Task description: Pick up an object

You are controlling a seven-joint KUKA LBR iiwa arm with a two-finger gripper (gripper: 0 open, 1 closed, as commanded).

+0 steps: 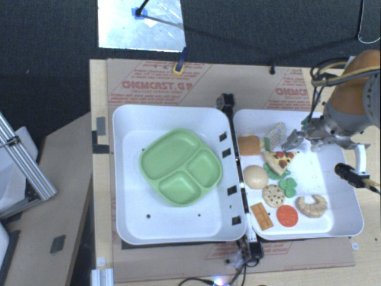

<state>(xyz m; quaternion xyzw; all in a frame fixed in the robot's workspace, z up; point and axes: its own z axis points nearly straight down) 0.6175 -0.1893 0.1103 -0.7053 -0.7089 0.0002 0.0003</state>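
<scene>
In the right bin (351,216), toy foods cluster toward its left side: nearest a cracker (261,215), tomato (287,215) and bagel (312,205), then a cookie (273,195), an egg (256,176) and a pizza slice (280,159). Farther back, the gripper (293,140) hovers just beyond the pizza slice with nothing seen between its fingers; whether they are spread cannot be told. The left bin (128,159) holds a green tray (180,166).

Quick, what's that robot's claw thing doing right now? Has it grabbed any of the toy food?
End effector: hovering over the right bin, near the pizza slice; nothing visibly held. Open or shut cannot be told.
</scene>
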